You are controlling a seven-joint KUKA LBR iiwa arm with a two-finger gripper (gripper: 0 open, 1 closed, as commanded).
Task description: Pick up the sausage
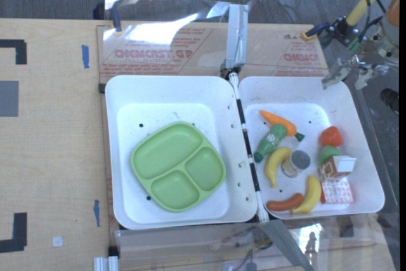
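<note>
Surface (51, 136): pale wood bench carrying two shallow white bins side by side
Left bin (127, 98): far across from the tool, on the other side of the divider; holds one item
Right bin (355, 105): directly below the tool in the view, its top right corner nearest to it
Green plate (178, 166): three-compartment, lying flat in the left bin, well apart from the tool
Tool (347, 68): at the upper right, outside the right bin's top corner; nothing seen in it; whether released or clenched cannot be told
Carton (337, 182): small red and white box, low in the right bin on the tool's side
Green bottle (270, 141): tilted, beside the divider
Bananas (277, 164): two, one mid-bin, the other touching the sausage
Carrot (279, 121): nearest of the pile to the tool, still well apart
Sausage (285, 203): reddish brown, lying flat at the bin's near edge, farthest from the tool, its end against a banana
Tomato (330, 136): red, above a green piece
Can (296, 162): small, on its side, mid-bin
</note>
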